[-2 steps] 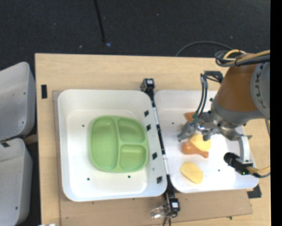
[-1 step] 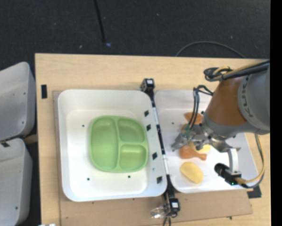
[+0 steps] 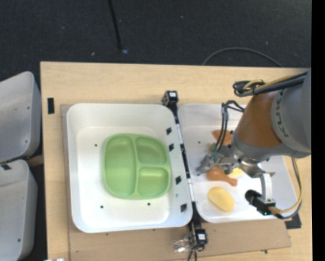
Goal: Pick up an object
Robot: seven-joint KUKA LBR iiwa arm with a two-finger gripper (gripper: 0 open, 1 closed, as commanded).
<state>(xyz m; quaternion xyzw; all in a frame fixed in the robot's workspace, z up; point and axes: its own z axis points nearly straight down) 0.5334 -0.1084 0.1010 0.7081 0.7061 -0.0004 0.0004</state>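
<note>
Here's the arm (image 3: 271,121), grey with its orange band, reaching in from three o'clock and leaning down over the right bin (image 3: 198,145). The gripper (image 3: 211,162) sits low at the bin's middle, pointing toward nine o'clock, close to the divider between the two bins. Are the fingers open or closed? Cannot tell, the metal parts blur together against the white floor. Just at five o'clock of the gripper lies an orange piece (image 3: 221,174), touching or nearly touching the tool, though nothing shows it clamped. Beside that, at three o'clock of it, a small pale yellow bit (image 3: 236,173) peeks out under the wrist. Up at twelve o'clock from the gripper, another orange object (image 3: 223,137) lies half hidden behind the arm's cables. Down at six o'clock in the bin, well in the open, rests a yellow lump (image 3: 221,199), potato-like, apart from the tool. Over in the left bin (image 3: 81,200) a green tray (image 3: 136,166) with three compartments lies flat in the centre. Both bins sit on the bench (image 3: 54,80).
</note>
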